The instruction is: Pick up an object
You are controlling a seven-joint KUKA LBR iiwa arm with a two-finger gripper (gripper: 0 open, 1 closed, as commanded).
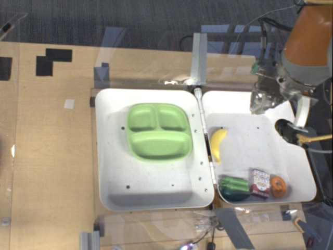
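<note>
Wooden table (47, 139) bearing two white bins (112, 191); dark floor (130, 9) behind. Claw (258, 104) over the right bin (244, 139); its opening cannot be told.

A green divided tray (158, 132) lies flat in the left white bin (112, 155)

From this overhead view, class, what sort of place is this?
Probably a robotics lab's bin-picking bench: a grey-and-orange robot arm reaches over two white bins, which hold toy-like items such as a green divided plate and a banana.
</note>
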